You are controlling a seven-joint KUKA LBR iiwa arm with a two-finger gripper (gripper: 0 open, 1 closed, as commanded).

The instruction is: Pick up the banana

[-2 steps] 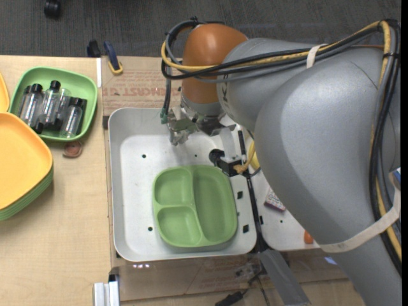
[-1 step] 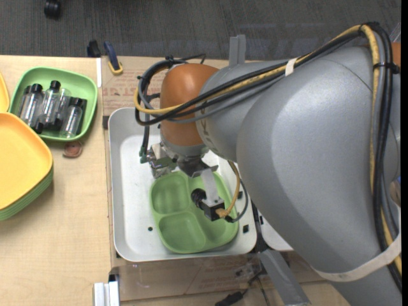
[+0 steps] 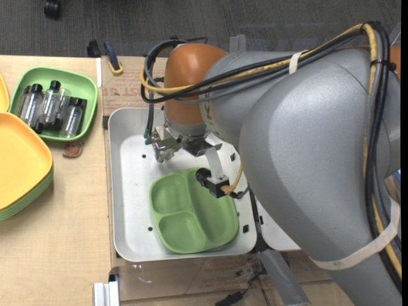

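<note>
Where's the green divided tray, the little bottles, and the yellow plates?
green divided tray (image 3: 191, 218): camera view, on its middle divider.
little bottles (image 3: 51, 109): camera view, on the middle bottle.
yellow plates (image 3: 22, 164): camera view, on the top plate's face.

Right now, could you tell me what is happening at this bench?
The grey KUKA arm reaches in from the right, its gripper low over the left white bin, just above a green divided tray. I can see no banana between the jaws. Further left sit a green dish of vials and stacked yellow plates.
</note>
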